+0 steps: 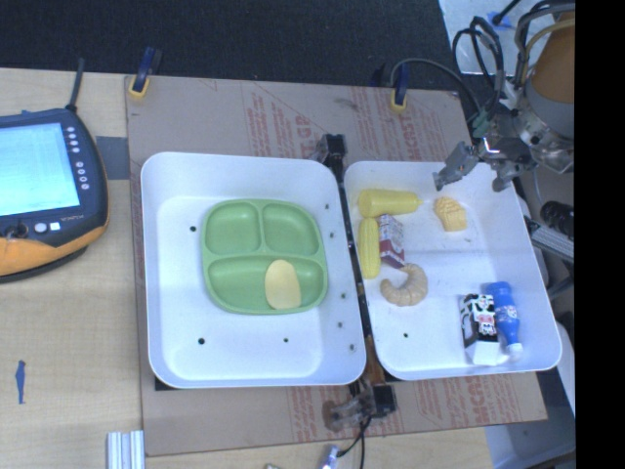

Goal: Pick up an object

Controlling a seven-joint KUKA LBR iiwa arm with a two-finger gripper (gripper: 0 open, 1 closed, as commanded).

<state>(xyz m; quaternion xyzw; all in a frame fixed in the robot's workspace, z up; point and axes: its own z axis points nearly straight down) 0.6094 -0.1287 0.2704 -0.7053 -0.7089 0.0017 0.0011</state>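
Observation:
My gripper hangs open over the far right corner of the right bin, with nothing between its fingers. Just below and left of it lies a small yellow ridged piece. Farther left in that bin are a yellow tube-shaped toy, a yellow corn cob, a red and white packet and a tan croissant. A blue bottle and a black and white carton lie near the bin's front right corner.
The left bin holds a green divided plate with a pale yellow oval in its front compartment. A tablet sits on the bench at far left. Cables hang above the gripper at top right.

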